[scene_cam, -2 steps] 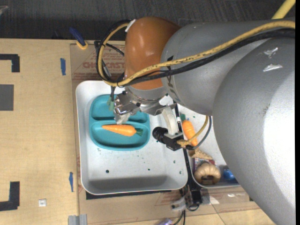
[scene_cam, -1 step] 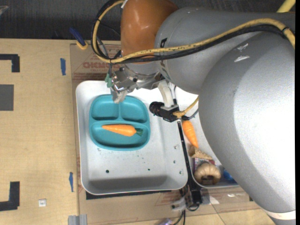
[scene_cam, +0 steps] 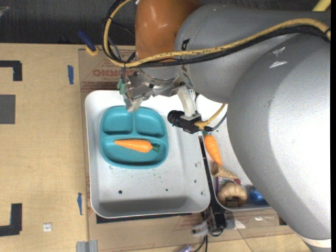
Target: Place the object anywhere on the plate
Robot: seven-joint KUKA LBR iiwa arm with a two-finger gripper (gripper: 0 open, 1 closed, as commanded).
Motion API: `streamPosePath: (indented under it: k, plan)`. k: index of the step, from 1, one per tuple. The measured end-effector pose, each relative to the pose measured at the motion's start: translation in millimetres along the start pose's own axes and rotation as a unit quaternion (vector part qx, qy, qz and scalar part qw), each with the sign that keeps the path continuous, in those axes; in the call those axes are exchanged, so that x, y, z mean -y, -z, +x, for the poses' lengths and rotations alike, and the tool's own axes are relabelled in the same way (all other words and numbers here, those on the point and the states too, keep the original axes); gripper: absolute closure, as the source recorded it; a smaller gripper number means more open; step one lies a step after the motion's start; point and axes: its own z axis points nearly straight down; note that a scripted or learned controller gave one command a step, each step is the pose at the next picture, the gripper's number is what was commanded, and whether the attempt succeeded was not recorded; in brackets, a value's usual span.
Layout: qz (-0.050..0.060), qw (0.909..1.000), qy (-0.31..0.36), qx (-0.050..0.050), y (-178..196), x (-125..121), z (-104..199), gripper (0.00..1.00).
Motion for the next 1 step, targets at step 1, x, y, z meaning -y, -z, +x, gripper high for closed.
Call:
streamPosePath:
  k: [1]
  plan:
    - [-0.002, 1.0000, 0.001, 0.002, 10.9, -1.6, 0.7, 1.00]
